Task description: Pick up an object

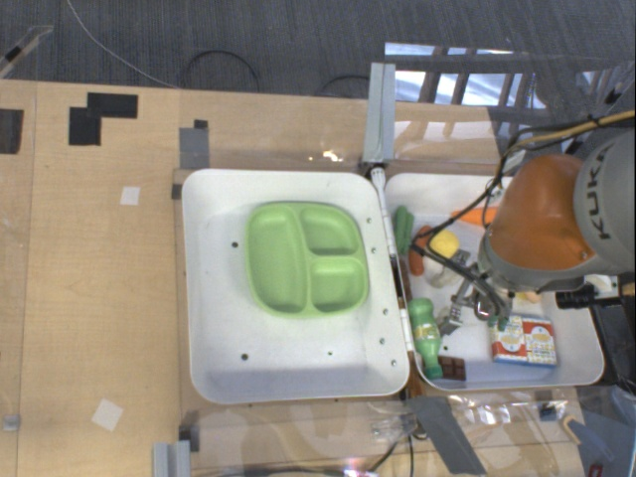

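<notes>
My gripper (465,304) hangs low inside the right bin (586,371), under the orange band of the arm (537,217). It is above the bin's middle, just right of a small green bottle (425,328). A yellow object (444,243) lies close to its upper left, beside a long green item (402,229) along the bin's left wall. A small printed box (523,342) rests to the gripper's lower right. A dark brown block (452,370) lies at the bin's front left corner. The arm hides the bin's far right part.
The left bin (214,366) bears a light green divided plate (306,258) at its middle. A metal rail (379,117) stands behind the wall between the two bins. An orange piece (472,216) peeks out beside the arm.
</notes>
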### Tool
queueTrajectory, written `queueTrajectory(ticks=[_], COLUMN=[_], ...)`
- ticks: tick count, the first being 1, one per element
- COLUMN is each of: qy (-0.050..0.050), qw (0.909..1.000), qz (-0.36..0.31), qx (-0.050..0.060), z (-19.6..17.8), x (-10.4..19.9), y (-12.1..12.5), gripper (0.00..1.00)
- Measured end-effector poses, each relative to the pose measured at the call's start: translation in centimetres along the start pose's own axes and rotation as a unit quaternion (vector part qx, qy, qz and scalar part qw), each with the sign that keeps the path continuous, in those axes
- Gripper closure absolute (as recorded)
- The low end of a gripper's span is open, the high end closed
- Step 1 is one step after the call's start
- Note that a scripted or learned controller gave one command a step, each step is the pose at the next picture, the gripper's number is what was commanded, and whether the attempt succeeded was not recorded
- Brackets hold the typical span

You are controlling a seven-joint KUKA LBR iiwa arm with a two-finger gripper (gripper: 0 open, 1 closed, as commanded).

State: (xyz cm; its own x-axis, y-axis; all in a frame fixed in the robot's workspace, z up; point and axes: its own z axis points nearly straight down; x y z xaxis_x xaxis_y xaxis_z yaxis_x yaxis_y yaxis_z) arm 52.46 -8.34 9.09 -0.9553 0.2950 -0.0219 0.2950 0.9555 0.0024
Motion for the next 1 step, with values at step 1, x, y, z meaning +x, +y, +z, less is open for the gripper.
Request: queueTrajectory(ticks=[1], qy=[0.005], qw=[0.9934], qz=[0.115], qx=[0.001], z=[-5.24], x=[-9.33], y=[-1.14], gripper=[0.00])
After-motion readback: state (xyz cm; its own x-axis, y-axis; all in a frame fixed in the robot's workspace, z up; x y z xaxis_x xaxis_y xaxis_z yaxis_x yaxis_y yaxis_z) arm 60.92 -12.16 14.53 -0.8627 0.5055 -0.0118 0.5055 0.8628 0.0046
